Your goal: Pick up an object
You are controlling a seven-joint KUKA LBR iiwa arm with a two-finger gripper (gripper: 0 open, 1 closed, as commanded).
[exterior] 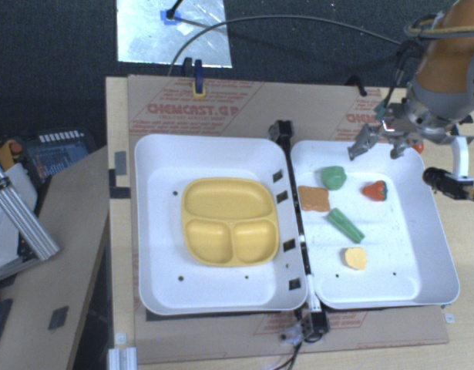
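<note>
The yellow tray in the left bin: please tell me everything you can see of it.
The yellow tray looks like smooth plastic, squarish with rounded corners. It has three sections: one wide section along the far side and two smaller ones side by side nearer the camera. It lies flat, right side up, near the middle of the left bin, resting on its floor. Nothing lies in it.

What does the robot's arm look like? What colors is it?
The arm is chunky and rounded, grey with a wide orange band near the wrist. Its gripper is grey metal with two thin dark fingers, and a small white and red spot on its body.
</note>
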